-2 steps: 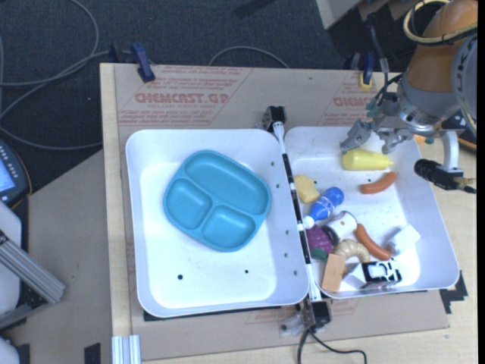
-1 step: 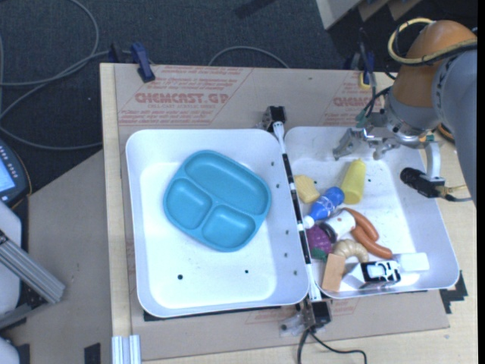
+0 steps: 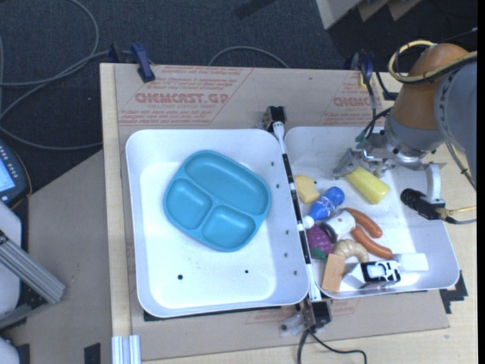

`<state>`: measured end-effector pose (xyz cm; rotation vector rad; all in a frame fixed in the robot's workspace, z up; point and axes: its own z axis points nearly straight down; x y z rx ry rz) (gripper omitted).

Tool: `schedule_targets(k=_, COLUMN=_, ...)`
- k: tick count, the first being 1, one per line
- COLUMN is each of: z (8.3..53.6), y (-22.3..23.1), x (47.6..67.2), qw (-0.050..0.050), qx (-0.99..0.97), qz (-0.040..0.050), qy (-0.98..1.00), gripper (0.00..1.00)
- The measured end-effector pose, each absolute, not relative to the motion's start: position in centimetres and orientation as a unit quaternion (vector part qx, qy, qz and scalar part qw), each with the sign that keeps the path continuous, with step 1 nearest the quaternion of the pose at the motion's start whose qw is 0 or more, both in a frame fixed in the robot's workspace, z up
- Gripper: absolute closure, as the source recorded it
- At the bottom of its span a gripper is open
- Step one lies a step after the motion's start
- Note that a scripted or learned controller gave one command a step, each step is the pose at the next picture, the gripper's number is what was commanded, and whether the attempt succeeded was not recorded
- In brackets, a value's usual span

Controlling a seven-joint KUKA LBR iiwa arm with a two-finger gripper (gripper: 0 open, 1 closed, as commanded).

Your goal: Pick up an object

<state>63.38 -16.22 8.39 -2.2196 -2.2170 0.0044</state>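
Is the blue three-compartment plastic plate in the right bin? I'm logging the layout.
No, the blue three-compartment plastic plate lies in the left white bin.

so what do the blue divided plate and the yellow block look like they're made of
The blue divided plate looks like molded plastic, going by its uniform colour, soft sheen and rounded compartment ridges. The yellow block could be foam or matte plastic: flat even colour with no glare. The view cannot settle which.
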Motion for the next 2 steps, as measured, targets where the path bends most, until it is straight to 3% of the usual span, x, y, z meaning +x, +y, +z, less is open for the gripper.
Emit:
schedule_targets(k=1, z=9.6, y=-16.2, x=63.6, qw=-0.001, qx=-0.707, qz=-0.0002, qy=-0.707, gripper=1.0)
schedule_targets(k=2, z=19.1, y=-7.0, x=62.6, qw=-0.003, qx=-0.704, qz=-0.004, qy=-0.71, gripper=1.0)
